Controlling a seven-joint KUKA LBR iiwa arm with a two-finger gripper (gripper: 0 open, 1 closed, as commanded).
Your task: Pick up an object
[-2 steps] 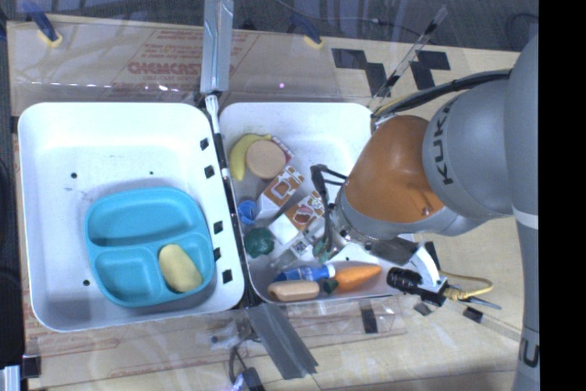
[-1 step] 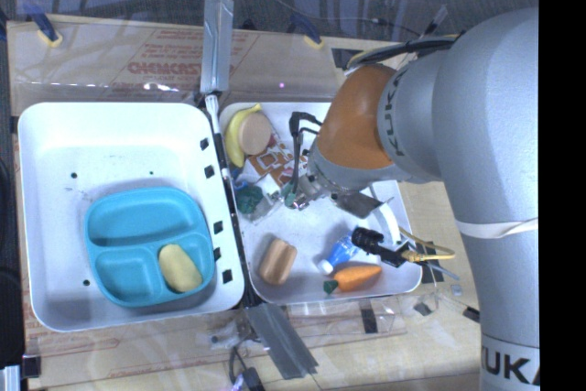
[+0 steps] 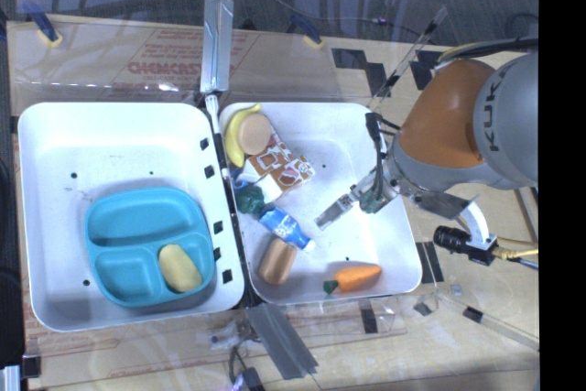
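Note:
My gripper [image 3: 335, 211] hangs over the middle of the right bin [image 3: 341, 125], above bare white floor, and nothing shows in its grasp. An orange carrot [image 3: 355, 276] lies below it near the front wall. To its left lie a blue-and-white packet [image 3: 284, 227] and a brown cylinder [image 3: 276, 261]. Further back on the left are a yellow banana [image 3: 234, 135], a brown round piece [image 3: 256, 135], a brown-and-white patterned packet [image 3: 285, 166] and a green item [image 3: 249, 197].
The left bin [image 3: 55, 142] holds a blue compartment tray [image 3: 137, 224] with a yellow oval item [image 3: 180, 267] in its lower right compartment. The arm's orange and grey body [image 3: 458, 128] covers the right bin's right edge.

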